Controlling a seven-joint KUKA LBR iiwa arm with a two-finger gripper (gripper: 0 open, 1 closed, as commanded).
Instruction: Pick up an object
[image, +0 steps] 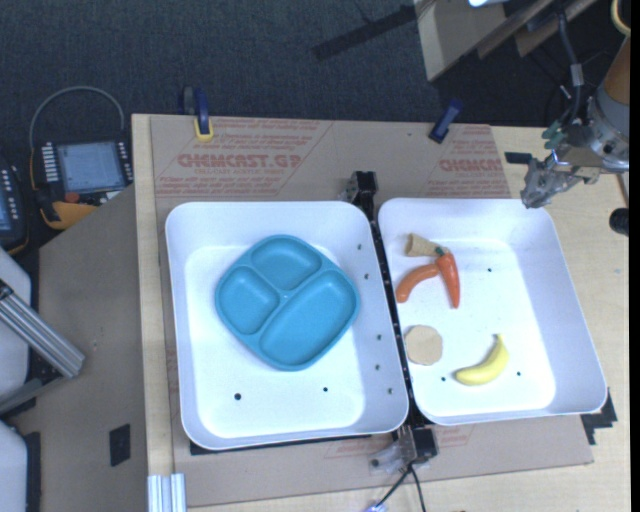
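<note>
Nothing is picked yet: the gripper (540, 190), whose grip state I cannot tell, hangs over the right bin's (570, 300) far corner, the carrot (418, 281) and banana (481, 366) lying nearer and leftward.

Arm visible at upper right. Gripper (541, 190): small metallic grey assy, silvery w/ darker fittings, finger tips pale grey; detail blurred. Above it, wider light-grey wrist housing (603, 148), rounded. Thin black cables (574, 60) run up from wrist area, looped along arm. Tan/orange-toned curved section (622, 75) at frame edge, partly cropped. No markings or screws legible at this res.
</note>
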